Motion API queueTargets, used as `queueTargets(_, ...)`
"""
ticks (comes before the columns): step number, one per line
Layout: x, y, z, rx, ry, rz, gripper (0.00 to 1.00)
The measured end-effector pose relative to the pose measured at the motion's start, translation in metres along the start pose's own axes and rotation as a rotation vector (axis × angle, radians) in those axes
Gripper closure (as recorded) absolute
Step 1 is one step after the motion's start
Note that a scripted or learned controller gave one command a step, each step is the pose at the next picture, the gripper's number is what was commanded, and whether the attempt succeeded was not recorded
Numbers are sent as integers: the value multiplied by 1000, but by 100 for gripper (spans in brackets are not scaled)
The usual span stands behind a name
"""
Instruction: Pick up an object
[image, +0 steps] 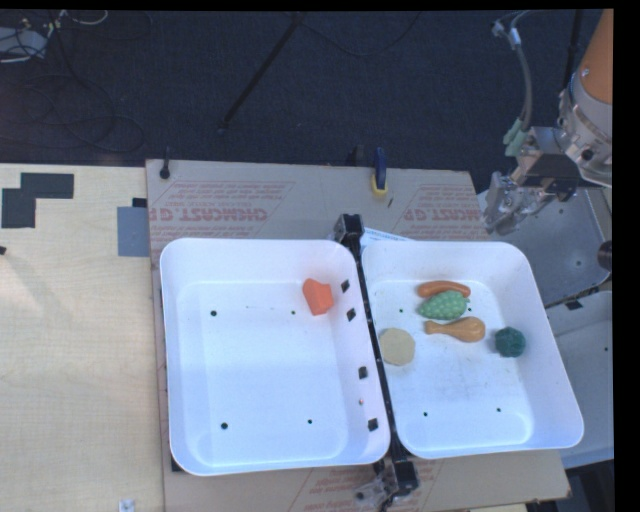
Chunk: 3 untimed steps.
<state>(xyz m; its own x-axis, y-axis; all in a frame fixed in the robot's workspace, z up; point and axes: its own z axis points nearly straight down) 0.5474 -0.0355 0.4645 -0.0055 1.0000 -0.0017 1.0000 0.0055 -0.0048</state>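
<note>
Hovering above the right bin's (545, 300) far corner, claw (503, 212) grips nothing; can't tell its state. Green ball (510, 342) and the rest lie in it, unpicked.

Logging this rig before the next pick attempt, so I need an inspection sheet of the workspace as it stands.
Surface: left bin and right bin side by side on a printed board.
Job's things: orange block in the left bin; orange sausage, green lump, tan drumstick, pale disc and dark green ball in the right bin.
Clutter: blue clamp at the board's far edge.
Grippers: claw above the right bin's far right corner.
Cables: grey hose above the claw.
Surroundings: dark floor behind.
</note>
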Motion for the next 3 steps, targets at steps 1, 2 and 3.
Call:
queueTargets(1,70,-40,130,14,3,0,100)
queueTargets(2,65,-37,114,2,1,6,100)
queueTargets(3,64,-37,105,5,1,7,100)
